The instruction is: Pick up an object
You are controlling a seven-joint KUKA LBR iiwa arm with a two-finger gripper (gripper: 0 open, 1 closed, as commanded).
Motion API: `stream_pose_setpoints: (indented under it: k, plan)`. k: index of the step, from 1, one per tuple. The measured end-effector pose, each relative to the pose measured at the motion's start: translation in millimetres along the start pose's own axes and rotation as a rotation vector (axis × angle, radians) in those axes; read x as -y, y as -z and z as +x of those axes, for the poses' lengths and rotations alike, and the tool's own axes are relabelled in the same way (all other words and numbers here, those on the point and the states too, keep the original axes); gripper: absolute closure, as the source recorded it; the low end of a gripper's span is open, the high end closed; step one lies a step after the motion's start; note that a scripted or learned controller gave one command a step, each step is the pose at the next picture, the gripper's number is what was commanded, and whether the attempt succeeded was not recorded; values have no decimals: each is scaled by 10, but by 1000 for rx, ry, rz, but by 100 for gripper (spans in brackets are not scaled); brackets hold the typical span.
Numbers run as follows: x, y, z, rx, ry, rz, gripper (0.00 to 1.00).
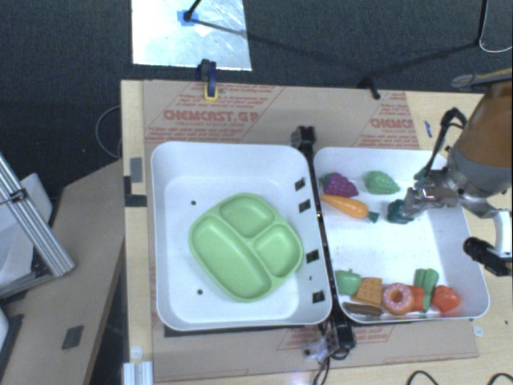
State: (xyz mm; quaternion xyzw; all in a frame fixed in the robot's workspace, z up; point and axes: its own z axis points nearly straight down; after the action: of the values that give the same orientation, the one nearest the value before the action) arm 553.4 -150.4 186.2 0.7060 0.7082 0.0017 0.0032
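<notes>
My gripper (410,204) hangs over the upper right part of the right bin (401,251), below the grey wrist and orange band. A small dark green toy (395,212) lies right at its tip, touching or nearly touching it. I cannot tell whether the gripper has hold of the toy. Just left of it lie an orange carrot (346,207), purple grapes (340,185) and a light green leafy piece (381,183).
Along the right bin's front edge sit a green pepper (348,281), a waffle (369,290), a pink donut (397,297), a green vegetable (426,279) and a red tomato (446,298). The left bin (172,183) holds a green divided plate (245,246).
</notes>
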Motion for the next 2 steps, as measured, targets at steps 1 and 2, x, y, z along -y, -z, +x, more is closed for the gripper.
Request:
stream_pose_setpoints:
  k: [1,2]
  plan:
    - [-19,409,-4,-1,1,1,100]
    - [-462,489,411,-3,7,1,100]
